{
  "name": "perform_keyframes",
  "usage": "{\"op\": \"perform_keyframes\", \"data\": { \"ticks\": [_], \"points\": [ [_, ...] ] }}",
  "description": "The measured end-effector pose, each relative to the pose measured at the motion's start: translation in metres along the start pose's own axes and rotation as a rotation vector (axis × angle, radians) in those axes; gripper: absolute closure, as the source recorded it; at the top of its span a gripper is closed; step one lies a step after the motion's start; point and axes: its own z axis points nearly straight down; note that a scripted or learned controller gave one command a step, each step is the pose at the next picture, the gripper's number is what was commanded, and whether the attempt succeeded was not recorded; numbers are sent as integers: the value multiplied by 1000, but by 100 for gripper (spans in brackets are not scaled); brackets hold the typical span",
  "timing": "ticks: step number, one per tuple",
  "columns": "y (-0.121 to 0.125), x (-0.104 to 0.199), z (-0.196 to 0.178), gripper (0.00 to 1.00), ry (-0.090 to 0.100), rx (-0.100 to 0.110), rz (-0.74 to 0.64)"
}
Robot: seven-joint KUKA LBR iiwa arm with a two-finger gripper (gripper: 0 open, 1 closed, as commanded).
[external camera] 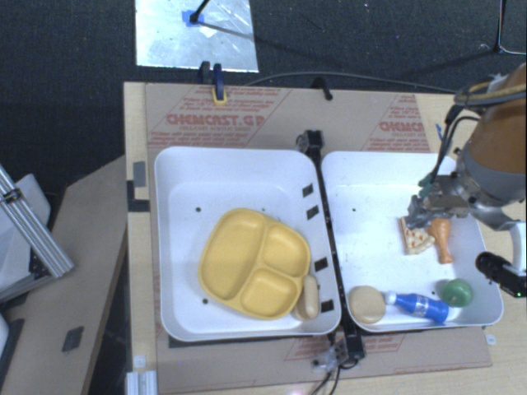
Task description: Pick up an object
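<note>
Hand (422,211) hovered over pizza slice (417,239) in right bin (370,189) — grip state impossible to tell. Looked light, flat, stiff — best pinched across edges.

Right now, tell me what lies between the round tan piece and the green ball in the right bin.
In the camera view, a small blue bottle lies on its side between the round tan piece and the green ball.

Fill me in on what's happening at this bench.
The arm reaches in over the right bin, its gripper low above a pizza slice and a drumstick. Nothing is visibly held yet. A bottle, a green ball and a tan round piece lie along that bin's near edge. The left bin holds a yellow tray.
</note>
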Motion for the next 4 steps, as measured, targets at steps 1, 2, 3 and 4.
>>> {"op": "perform_keyframes", "data": {
  "ticks": [1,2,3,4],
  "points": [
    [-8,52,2,100,-1,1,0],
    [3,100,6,100,0,0,0],
    [10,147,18,100,0,1,0],
    [-2,196,27,100,0,2,0]
  ]
}}
